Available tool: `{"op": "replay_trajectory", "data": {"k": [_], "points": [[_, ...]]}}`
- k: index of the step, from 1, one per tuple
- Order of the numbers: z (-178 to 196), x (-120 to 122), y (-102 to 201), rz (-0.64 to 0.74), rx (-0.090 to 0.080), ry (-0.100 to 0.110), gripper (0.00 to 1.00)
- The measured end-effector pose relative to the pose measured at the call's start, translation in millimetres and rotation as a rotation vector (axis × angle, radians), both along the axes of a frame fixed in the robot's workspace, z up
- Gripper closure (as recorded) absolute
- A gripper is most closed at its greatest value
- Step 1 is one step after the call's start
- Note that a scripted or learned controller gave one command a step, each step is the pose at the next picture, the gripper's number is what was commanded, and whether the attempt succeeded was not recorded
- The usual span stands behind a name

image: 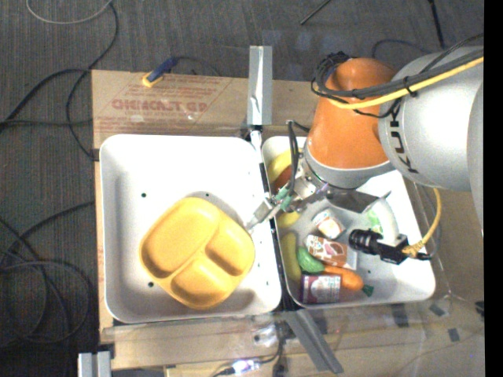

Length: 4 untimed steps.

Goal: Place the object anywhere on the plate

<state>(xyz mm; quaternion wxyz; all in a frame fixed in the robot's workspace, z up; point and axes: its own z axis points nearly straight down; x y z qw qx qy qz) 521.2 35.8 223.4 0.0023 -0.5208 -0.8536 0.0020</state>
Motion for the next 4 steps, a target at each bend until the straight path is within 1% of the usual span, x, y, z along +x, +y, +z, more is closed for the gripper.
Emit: {"op": "replay_trajectory", "data": {"k": [1, 2, 3, 4], "points": [[-56.2, -39.0, 94.3, -0.081, -0.002, 0.002, 1.00], [-56.1, -38.9, 94.0, -0.082, -0.002, 0.002, 0.00], [-15.3, -38.3, 128.0, -0.106, -0.003, 0.000, 0.00], [-27.0, -1.4, 115.9, -0.177, -0.003, 0.000, 0.00]]}}
